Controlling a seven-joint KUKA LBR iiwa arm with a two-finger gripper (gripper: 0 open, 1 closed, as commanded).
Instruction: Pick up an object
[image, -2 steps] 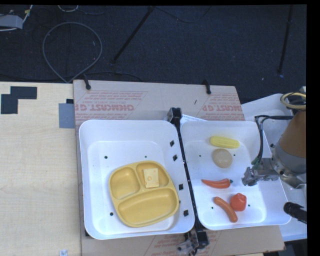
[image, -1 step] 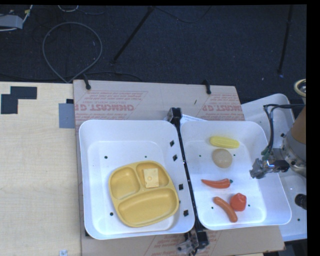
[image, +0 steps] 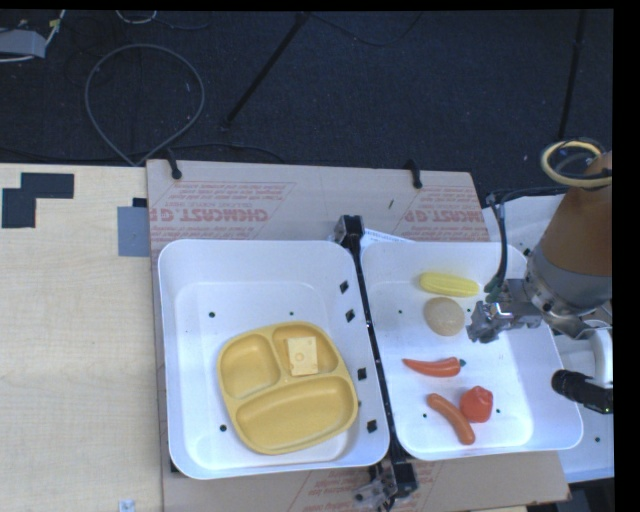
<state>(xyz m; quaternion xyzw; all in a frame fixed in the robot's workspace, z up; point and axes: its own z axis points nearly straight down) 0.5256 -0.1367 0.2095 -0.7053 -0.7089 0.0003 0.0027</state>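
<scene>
While the yellow divided tray (image: 285, 412) lies in the left bin (image: 190, 300) with a small yellow block (image: 302, 355) in its upper right compartment, every other thing sits to the tray's right, in the right bin (image: 545, 425). Nearest the tray come a red-orange pepper (image: 433, 367) and an orange sausage (image: 449, 417). Farther right lie a yellow corn cob (image: 449, 285), a beige round ball (image: 444, 317) and a red tomato (image: 477, 403). Farthest right, the claw (image: 484, 325) hovers just beside the ball; whether it is clenched I cannot tell.
</scene>
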